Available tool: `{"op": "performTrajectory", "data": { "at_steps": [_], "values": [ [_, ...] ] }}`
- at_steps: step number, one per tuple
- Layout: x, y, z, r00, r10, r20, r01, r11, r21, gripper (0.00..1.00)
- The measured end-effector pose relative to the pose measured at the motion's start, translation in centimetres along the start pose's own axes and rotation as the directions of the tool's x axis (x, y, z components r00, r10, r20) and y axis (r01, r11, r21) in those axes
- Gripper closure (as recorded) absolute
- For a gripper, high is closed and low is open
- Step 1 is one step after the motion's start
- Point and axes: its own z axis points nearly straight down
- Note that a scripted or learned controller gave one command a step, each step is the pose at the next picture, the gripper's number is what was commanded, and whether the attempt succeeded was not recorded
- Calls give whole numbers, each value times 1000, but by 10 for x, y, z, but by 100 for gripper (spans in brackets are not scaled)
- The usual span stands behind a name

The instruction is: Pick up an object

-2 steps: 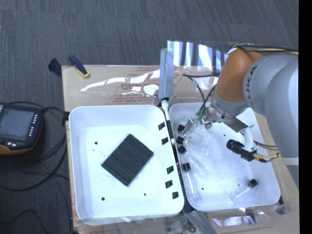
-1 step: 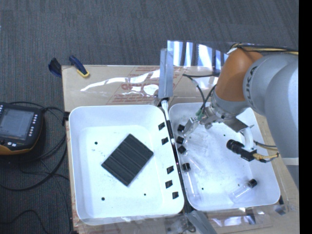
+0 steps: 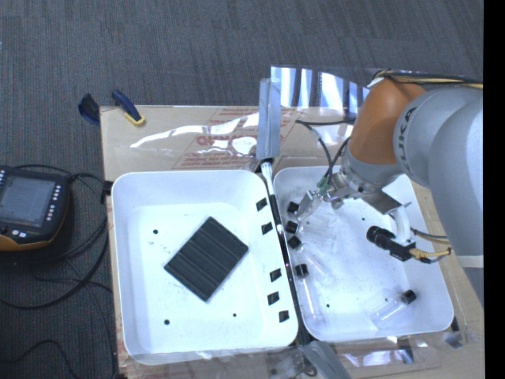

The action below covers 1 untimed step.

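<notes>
White plastic lies under me: two shallow bins side by side, and my gripper point(image 3: 318, 198) hangs low over the right bin point(image 3: 430, 287), near its far left corner. Whether my grip is wide or narrow I cannot tell, since the tip is a small pale blur against the white floor. My grey arm point(image 3: 446, 152) comes in from the right, with its orange band point(image 3: 379, 125) just behind my wrist.

Things I could pick lie in both bins. A clear tube with a black cap point(image 3: 392, 306) rests on its side near the right bin's front right corner, well apart from me, toward the front and to the right. Something faint and see-through lies on the floor just in front of me; I cannot make out what it is. A dark ribbed pad point(image 3: 207, 257) lies flat and turned at a slant in the middle of the left bin point(image 3: 126, 212), well apart from me, to my left across the wall between the bins.

A row of small black clips point(image 3: 275, 275) runs along that shared wall, just left of me. Behind me a brown cardboard sheet point(image 3: 181, 136) covers the bench, with a blue clamp point(image 3: 125, 106) at its far left corner. Far to my left a screen point(image 3: 28, 205) in an orange case sits on the grey carpet point(image 3: 158, 38)
</notes>
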Motion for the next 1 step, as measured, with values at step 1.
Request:
{"op": "performTrajectory", "data": {
  "at_steps": [1],
  "values": [
    [0,0,0,1000,0,0,0,1000,0,0]
  ]
}}
